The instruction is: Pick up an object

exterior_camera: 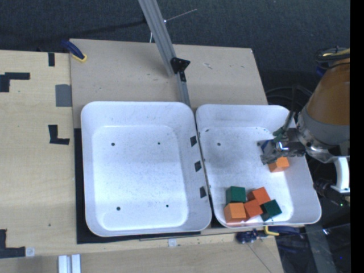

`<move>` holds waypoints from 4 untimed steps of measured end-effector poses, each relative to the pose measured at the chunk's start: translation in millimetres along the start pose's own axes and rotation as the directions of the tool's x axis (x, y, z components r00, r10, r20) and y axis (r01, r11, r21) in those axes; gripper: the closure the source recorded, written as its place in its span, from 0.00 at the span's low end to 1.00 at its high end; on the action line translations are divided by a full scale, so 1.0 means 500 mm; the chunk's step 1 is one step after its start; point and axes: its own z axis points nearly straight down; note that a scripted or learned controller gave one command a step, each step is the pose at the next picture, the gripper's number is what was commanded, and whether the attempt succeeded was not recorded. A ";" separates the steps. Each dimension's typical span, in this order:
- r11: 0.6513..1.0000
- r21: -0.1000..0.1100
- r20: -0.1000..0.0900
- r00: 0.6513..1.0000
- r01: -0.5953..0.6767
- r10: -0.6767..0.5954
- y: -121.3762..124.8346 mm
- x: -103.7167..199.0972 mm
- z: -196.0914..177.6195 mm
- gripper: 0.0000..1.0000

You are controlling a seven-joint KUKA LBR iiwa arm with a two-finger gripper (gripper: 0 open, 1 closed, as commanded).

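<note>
While four blocks [249, 203] fill the right bin [227, 124], the end effector [274, 154] pinches an orange block [278, 164].

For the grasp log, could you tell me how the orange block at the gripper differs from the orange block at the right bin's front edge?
The orange block at the gripper sits alone, right at the gripper. The front orange block looks larger and is packed among green and orange blocks. Both lie within the right bin.

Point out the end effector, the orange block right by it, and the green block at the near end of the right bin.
end effector [272, 151], camera view, its tip.
orange block [279, 164], camera view, its top face.
green block [236, 194], camera view, middle of its top face.
</note>
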 end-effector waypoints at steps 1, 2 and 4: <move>1.000 0.002 -0.002 1.000 0.005 -0.005 0.017 0.100 -0.014 1.00; 1.000 0.005 -0.002 1.000 0.005 -0.005 0.036 0.200 0.012 1.00; 1.000 0.003 -0.002 1.000 0.005 -0.005 0.092 0.402 -0.013 1.00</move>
